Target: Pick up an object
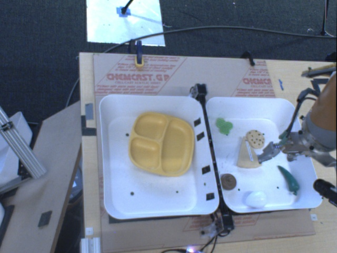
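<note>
The right bin (279, 112) holds several small items: a green leafy piece (224, 126), a speckled round cookie (256, 138), a pale yellow wedge (245, 157), a brown disc (228, 181), a white egg shape (256, 198) and a dark green pepper (289, 179). My gripper (267, 152) reaches in from the right and sits low at the wedge's right edge, just below the cookie. It looks close to or touching the wedge. Nothing is visibly lifted.
The left bin (116, 141) carries a yellow divided plate (161, 143). A black-clipped divider (206, 141) runs between the bins. The arm's body (321, 125) hangs over the right bin's right rim. Cables cross the bench behind the bins.
</note>
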